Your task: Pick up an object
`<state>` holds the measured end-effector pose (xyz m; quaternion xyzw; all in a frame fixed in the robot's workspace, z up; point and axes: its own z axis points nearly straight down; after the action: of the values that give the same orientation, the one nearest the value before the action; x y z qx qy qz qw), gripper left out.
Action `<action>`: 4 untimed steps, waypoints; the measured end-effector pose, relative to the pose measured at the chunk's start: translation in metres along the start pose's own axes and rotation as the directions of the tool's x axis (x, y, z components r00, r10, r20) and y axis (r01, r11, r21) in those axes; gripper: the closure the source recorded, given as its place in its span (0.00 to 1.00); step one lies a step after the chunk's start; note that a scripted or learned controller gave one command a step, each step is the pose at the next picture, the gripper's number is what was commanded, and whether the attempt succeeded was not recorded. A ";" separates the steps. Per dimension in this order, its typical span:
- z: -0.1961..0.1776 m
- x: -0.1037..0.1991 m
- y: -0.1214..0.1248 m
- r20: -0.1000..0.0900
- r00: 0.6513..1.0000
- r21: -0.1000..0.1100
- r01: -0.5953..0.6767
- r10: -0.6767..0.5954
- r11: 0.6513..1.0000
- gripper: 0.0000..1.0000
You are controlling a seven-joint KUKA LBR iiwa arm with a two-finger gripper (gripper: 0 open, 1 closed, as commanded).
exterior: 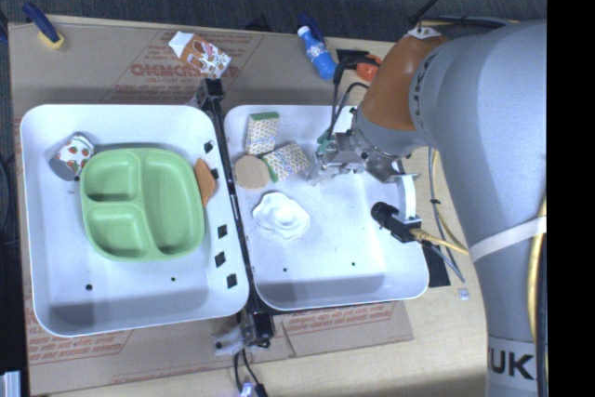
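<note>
My gripper point(321, 165) hangs low over the right bin point(372, 270), near its back middle, under the grey arm with the orange band. Just left of it lies a patterned green-and-white packet point(286, 161), touching or almost touching the gripper. A second patterned packet with a green top point(261, 132) sits further back left. A tan round disc point(249, 171) lies beside the left wall, and a white crumpled object point(281, 215) rests in the bin's middle. Nothing is visibly held.
The left bin point(56, 284) holds a green divided tray point(142, 202), an orange piece point(205, 181) at its right edge and a small patterned object point(72, 154) at the back left. Blue clamps point(317, 52) and a wrapped item point(200, 56) lie on the cardboard behind the bins.
</note>
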<state>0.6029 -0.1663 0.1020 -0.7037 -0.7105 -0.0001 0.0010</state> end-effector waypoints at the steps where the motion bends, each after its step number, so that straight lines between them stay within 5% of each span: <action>1: -0.172 0.034 0.055 0.003 1.000 -0.005 -0.003 0.003 1.000 1.00; 2: -0.140 0.019 0.003 0.002 1.000 0.002 -0.005 0.005 1.000 1.00; 3: -0.150 0.096 -0.030 0.002 1.000 0.001 -0.003 0.003 1.000 1.00; 4: -0.159 0.136 -0.079 0.002 1.000 0.001 -0.002 0.002 1.000 1.00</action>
<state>0.5232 -0.0315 0.2613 -0.7043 -0.7099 0.0010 0.0007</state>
